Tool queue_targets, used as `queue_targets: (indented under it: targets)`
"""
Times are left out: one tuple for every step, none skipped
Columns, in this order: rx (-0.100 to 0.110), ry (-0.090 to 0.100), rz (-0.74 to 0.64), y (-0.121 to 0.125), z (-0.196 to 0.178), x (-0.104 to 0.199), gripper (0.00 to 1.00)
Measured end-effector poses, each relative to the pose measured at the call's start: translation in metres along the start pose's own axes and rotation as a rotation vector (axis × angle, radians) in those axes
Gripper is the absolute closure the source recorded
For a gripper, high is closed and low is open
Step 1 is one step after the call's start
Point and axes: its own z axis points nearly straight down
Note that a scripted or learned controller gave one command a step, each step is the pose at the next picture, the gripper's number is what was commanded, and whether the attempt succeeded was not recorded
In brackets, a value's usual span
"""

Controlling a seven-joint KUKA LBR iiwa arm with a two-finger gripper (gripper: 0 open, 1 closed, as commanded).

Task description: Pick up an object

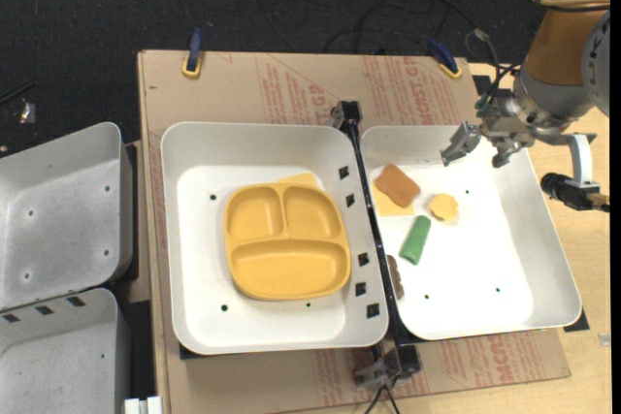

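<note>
The gripper (pixel 482 148) hangs open and empty over the right bin (pixel 505 305) — above the brown block (pixel 397 184) (nearest), likely lining up a pick.

Yellow tray (pixel 288 242), green block (pixel 415 239), orange-brown block (pixel 397 184), white bins (pixel 194 199).

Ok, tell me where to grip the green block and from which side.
Grip the green block across its short width near the middle, coming straight down from above. It lies flat and elongated, slightly tilted, in the right bin, with free floor on both long sides. The gripper looks open above the bin's far edge.
</note>
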Motion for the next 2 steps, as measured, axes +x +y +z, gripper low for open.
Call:
queue_targets:
  targets:
    - [-0.014, -0.002, -0.002, 0.003, -0.008, 0.000, 0.00]
    - [-0.010, -0.001, -0.002, -0.003, 0.040, 0.007, 0.00]
